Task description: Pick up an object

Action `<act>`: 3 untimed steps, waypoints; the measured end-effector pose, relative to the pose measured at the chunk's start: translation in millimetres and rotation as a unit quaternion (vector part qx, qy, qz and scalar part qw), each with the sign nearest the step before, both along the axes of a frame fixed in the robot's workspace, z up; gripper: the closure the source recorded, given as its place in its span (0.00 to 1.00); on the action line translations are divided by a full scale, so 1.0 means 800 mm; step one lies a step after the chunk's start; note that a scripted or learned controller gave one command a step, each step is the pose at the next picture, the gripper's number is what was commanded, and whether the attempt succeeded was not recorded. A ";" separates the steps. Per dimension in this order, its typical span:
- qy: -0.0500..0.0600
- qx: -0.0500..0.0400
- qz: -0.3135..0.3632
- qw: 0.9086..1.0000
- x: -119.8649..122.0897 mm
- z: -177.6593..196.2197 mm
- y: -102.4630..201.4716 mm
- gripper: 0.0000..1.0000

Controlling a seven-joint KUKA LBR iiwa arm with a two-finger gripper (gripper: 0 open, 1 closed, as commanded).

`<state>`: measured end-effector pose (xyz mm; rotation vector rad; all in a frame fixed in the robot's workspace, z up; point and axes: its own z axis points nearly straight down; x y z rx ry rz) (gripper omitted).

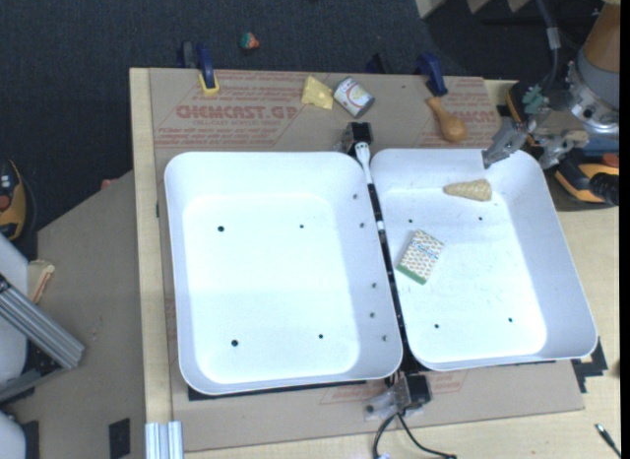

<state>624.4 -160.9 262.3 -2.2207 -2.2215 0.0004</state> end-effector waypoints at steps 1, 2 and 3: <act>-0.002 -0.001 0.000 1.000 0.001 0.014 0.000 1.00; -0.006 -0.004 -0.004 1.000 -0.066 0.144 -0.086 1.00; -0.001 0.000 -0.001 1.000 -0.125 0.173 -0.079 1.00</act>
